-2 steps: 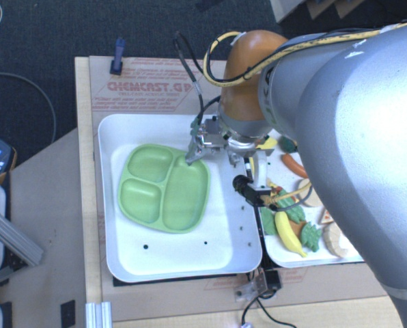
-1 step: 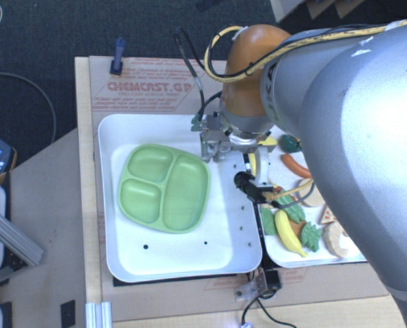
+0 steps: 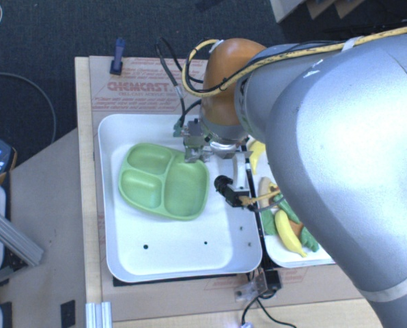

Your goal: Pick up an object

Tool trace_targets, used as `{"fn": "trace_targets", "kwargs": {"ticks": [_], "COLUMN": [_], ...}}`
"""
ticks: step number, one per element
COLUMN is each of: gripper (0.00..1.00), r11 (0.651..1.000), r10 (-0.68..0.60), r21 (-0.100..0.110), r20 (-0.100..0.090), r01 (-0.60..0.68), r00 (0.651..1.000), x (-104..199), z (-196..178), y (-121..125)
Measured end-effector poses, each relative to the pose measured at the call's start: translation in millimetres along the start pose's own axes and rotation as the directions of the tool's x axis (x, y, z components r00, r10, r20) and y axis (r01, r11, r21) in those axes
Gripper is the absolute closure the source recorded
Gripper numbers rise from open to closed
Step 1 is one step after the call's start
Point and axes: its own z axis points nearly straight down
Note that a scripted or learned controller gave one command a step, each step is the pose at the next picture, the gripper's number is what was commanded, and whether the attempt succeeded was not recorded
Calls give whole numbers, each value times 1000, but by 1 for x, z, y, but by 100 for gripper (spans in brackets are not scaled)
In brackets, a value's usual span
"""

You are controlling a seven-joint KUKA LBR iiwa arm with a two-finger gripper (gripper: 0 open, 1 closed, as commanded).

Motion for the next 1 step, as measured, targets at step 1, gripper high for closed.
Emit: {"fn": "trace_targets", "kwargs": {"ticks": [1], "gripper": [100], "r11": [1000], "r10": [1], "r21": [16], "r20": [-4], "r01": [-1], "r00": [1000], "x": [56], "z": [2], "y": [-83]}}
